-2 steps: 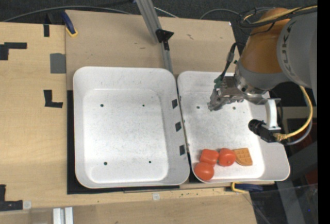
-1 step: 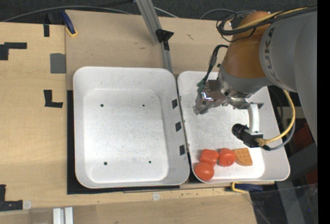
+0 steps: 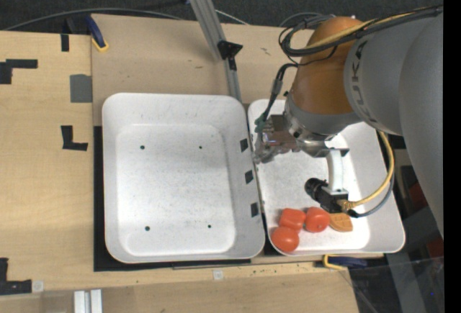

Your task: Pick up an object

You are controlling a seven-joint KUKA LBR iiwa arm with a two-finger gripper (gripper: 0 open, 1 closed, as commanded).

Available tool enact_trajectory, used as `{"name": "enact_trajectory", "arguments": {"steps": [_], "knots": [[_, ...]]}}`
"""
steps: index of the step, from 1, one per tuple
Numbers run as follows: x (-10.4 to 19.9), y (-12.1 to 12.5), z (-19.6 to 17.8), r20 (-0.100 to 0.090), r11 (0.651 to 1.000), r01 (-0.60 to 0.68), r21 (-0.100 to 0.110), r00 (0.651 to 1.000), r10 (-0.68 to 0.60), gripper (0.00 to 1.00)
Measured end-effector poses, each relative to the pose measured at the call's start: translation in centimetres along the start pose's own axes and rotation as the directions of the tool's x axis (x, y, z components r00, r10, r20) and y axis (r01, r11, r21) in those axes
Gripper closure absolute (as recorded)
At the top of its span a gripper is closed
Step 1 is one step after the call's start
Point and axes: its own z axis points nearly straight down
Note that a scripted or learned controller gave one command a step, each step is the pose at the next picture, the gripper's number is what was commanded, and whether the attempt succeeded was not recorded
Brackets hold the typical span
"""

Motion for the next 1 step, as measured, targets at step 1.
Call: {"name": "enact_trajectory", "arguments": {"steps": [1], "knots": [[5.05,-2.07,0.17,0.0,1.0,0.0,0.002,1.0,0.0,1.0]]}}
